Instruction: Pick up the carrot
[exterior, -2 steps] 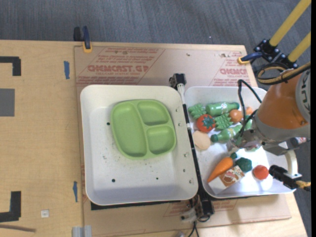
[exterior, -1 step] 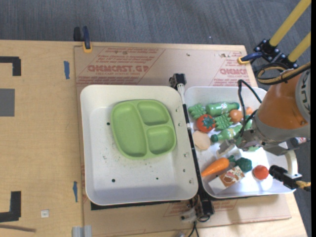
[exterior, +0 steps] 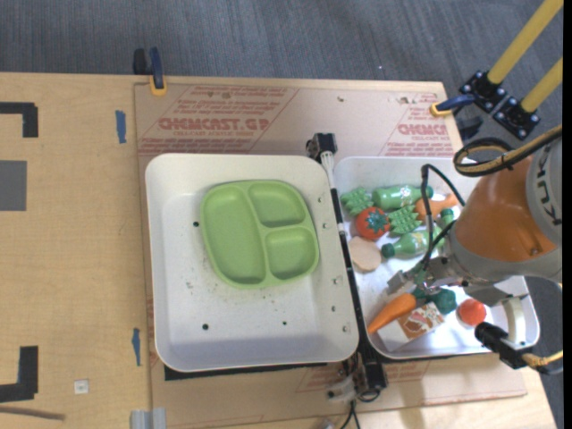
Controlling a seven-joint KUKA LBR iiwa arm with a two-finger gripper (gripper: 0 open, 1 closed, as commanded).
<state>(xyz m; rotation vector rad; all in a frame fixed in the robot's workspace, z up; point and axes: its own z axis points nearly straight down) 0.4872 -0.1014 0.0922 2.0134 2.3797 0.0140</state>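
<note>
The carrot [exterior: 391, 313] is orange with a green top and lies slanted near the front left of the right bin [exterior: 380, 170], its tip pointing at the bin's front-left corner. My gripper [exterior: 420, 284] hangs just over the carrot's thick, leafy end, under the grey wrist and orange band [exterior: 500, 222]. The wrist hides how the gripper meets the carrot.
Crowded around it in the right bin are a red tomato [exterior: 371, 223], green vegetables [exterior: 393, 196], a beige slice [exterior: 365, 256], a small red ball [exterior: 471, 311] and an orange-white packet [exterior: 420, 323]. The left bin [exterior: 179, 311] holds a green divided plate [exterior: 259, 232].
</note>
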